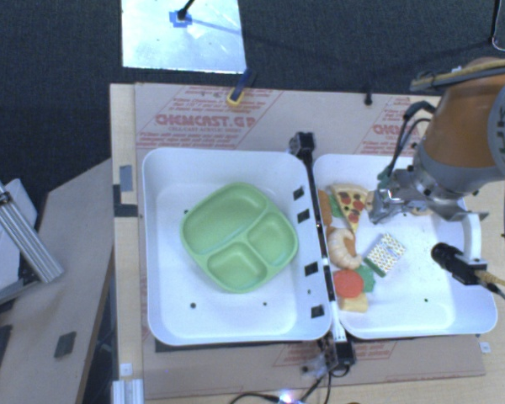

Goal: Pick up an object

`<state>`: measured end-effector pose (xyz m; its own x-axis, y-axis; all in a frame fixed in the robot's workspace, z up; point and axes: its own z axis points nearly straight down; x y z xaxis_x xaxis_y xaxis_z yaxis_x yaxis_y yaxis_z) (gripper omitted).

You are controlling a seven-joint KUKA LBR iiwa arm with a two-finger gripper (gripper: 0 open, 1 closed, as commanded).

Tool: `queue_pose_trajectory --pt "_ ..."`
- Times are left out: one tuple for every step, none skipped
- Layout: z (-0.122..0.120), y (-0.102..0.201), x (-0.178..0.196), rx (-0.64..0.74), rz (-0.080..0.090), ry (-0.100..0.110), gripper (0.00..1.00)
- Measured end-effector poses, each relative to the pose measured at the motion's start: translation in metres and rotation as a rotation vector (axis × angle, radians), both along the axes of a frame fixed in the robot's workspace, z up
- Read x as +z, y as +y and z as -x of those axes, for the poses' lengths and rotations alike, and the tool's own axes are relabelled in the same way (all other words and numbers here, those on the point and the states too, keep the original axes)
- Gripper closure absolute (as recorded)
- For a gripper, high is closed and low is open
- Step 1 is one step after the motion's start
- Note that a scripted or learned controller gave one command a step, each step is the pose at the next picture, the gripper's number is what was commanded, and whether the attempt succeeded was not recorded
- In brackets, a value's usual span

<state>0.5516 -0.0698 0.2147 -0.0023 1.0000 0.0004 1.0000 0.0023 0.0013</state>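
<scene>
We see the end effector (380,202) low over the right bin (429,318), near its far edge, just beside the pizza slice (349,202). We cannot tell how it is set, and nothing shows in its grip, so we judge the pick not yet made. The toys lie along that bin's left wall: the pizza slice, a shrimp (343,247), a red tomato (348,284) and a patterned card (385,252). The left bin (164,310) carries a green divided plate (238,236). Closing on a toy and lifting remain.
</scene>
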Motion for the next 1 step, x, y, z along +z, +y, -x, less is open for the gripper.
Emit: queue_pose_trajectory --pt "-0.0051 -0.0021 0.0014 0.0 0.0 -0.001 1.0"
